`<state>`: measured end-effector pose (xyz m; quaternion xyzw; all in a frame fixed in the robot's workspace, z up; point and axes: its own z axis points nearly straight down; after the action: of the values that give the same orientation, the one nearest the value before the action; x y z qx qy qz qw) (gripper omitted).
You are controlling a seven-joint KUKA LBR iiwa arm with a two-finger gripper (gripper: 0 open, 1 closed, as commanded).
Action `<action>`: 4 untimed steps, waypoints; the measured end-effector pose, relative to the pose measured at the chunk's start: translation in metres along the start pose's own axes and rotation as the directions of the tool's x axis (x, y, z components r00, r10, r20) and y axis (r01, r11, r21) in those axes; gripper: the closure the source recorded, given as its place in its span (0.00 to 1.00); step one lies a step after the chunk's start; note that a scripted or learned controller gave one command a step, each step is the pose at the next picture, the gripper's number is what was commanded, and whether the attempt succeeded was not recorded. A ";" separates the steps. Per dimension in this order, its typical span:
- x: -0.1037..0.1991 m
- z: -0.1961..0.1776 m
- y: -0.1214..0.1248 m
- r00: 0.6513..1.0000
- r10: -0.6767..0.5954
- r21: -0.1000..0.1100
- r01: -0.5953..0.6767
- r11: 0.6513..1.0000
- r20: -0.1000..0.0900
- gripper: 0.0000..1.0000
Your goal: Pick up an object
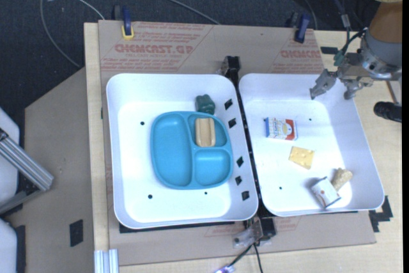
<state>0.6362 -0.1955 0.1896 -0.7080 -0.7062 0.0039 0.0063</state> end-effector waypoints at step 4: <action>0.001 0.106 -0.003 1.000 -0.004 -0.011 0.004 1.000 0.002 0.00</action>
<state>0.6313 -0.1942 0.0837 -0.7066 -0.7076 0.0009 0.0018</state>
